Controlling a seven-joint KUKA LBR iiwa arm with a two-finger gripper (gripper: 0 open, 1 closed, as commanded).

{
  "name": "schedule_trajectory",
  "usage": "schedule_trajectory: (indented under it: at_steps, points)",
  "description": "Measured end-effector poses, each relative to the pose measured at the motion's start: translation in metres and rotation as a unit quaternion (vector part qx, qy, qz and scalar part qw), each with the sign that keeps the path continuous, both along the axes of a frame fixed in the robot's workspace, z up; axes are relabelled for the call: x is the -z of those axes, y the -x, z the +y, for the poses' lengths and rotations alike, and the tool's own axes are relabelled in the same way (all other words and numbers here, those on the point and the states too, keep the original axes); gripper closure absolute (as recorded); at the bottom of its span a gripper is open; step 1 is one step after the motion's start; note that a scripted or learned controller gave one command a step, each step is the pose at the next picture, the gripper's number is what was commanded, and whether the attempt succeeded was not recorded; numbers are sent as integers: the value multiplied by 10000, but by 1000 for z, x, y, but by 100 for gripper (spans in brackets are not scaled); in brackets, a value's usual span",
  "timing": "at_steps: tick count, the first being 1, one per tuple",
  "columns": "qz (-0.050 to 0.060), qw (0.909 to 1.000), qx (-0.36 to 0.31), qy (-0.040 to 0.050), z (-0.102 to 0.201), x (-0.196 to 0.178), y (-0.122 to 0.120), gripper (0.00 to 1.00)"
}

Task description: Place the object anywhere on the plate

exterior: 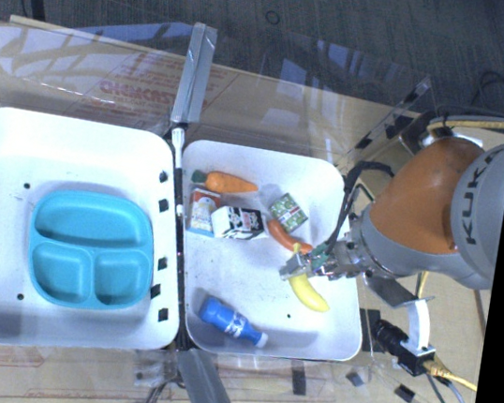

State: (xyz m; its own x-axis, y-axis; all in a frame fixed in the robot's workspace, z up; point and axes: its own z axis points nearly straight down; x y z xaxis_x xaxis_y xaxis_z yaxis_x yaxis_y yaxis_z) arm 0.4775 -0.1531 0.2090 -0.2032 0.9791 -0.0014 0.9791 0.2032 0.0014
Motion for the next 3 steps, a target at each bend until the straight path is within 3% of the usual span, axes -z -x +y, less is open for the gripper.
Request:
schedule_trajectory:
  at_steps: [1, 2, 3]
  points:
    - [18, 9982, -593, -5, 56, -19, -40, 100]
    - [43, 9994, 340, -8, 120, 19, -46, 100]
    - [40, 10000, 82, -2, 213, 18, -29, 100]
